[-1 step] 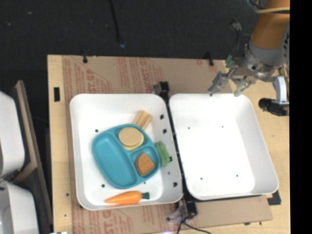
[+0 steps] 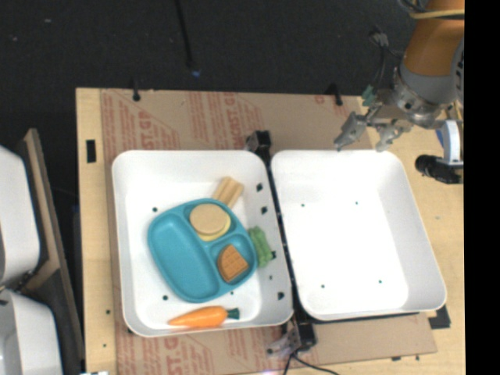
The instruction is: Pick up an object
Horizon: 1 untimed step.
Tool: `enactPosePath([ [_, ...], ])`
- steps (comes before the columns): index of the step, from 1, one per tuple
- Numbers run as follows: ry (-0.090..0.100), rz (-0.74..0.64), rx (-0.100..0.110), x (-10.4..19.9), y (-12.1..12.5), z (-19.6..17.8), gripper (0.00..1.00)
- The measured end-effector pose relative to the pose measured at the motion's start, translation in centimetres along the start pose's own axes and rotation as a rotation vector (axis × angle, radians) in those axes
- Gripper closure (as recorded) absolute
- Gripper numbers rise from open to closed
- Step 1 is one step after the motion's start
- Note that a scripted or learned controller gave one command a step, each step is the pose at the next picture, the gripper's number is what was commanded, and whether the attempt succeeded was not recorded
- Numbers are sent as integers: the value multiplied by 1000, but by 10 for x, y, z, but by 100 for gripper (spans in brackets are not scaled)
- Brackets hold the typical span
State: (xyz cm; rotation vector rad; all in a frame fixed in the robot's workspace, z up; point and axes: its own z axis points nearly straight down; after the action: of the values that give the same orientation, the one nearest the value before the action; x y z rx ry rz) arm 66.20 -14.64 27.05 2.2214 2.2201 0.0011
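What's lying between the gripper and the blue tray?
In the camera view, bare floor of the right bin and the bins' touching rims lie between the gripper and the blue tray.

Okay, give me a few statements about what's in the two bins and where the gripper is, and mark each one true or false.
1. The carrot lies in the left bin, near its front edge. True.
2. The blue tray sits in the right bin. False: it is in the left bin.
3. The gripper holds the carrot. False: it hangs open above the right bin's far edge, with nothing between its fingers.
4. A round cracker rests on the blue tray. True.
5. The green piece lies on the tray's left side. False: it is at its right edge.
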Motion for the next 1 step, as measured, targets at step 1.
enactPosePath([
  [1,0,0,4,0,-3,42,0],
])
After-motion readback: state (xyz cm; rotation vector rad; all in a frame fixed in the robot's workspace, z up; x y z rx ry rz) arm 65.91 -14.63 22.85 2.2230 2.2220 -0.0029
